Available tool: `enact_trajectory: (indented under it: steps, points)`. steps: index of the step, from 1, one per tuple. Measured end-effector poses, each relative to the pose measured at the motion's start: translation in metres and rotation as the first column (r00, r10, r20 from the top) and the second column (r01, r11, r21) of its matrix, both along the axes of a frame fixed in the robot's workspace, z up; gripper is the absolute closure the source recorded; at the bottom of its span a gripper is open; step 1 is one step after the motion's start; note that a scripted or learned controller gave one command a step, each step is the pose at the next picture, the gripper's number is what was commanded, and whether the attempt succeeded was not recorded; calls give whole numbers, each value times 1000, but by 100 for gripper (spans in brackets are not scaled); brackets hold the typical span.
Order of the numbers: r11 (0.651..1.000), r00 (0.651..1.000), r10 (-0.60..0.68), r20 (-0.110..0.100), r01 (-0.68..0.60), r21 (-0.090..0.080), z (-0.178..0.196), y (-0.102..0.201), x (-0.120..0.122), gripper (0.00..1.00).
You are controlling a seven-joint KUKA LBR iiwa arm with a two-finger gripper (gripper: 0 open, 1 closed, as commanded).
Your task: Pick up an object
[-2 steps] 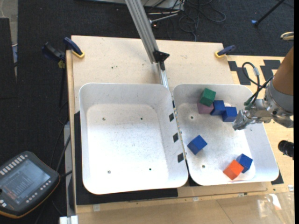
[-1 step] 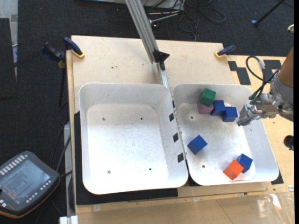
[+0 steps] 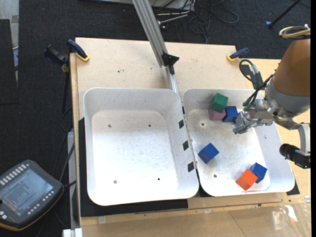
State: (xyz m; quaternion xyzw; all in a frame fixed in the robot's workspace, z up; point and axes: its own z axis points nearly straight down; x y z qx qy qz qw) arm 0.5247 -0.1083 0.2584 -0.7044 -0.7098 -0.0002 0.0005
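Note:
The right bin holds several small blocks. A green block sits on top of a purple block near the bin's back, and a blue block touches them on the right. Another blue block lies alone near the bin's left wall. At the front right an orange block rests against a blue block. My gripper hovers just right of the back cluster, close to the blue block there, with nothing seen between its fingers.
The left bin stands beside the right one, with a divider ridge between them. A metal pole slants over the bench's back. Clamps sit at the back corners. A teach pendant lies at the lower left, off the bench.

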Motion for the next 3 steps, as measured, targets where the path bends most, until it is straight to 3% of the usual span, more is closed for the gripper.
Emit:
enact_trajectory:
  steps: [3]
  points:
    - [1000, 1000, 0, -2, 0, 0, -22, 164, 27, 100]
